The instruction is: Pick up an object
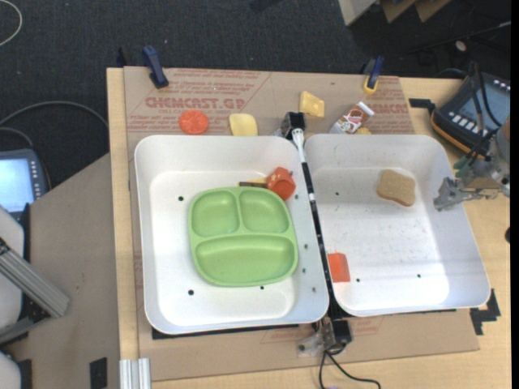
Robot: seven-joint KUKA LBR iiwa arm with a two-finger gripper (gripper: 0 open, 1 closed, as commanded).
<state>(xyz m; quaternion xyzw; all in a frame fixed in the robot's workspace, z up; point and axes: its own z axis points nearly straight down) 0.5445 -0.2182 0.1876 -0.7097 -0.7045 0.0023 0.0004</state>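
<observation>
In the right bin (454,294) a tan, bread-like piece (396,186) lies near the back. A small orange block (338,267) rests against that bin's left wall. The left bin (158,217) holds a green divided plate (242,236). A red-orange cup-like item (281,183) sits just behind the plate's far right corner. My gripper (448,193) hangs at the right bin's right rim, about level with the bread piece and well to its right, with nothing seen in it.
Behind the bins on the brown board lie an orange disc (193,121), a pale yellow piece (242,124), a yellow wedge (311,103), a small packet (352,119) and a black-handled tool (293,125). Blue clamps (154,66) hold the board's back edge.
</observation>
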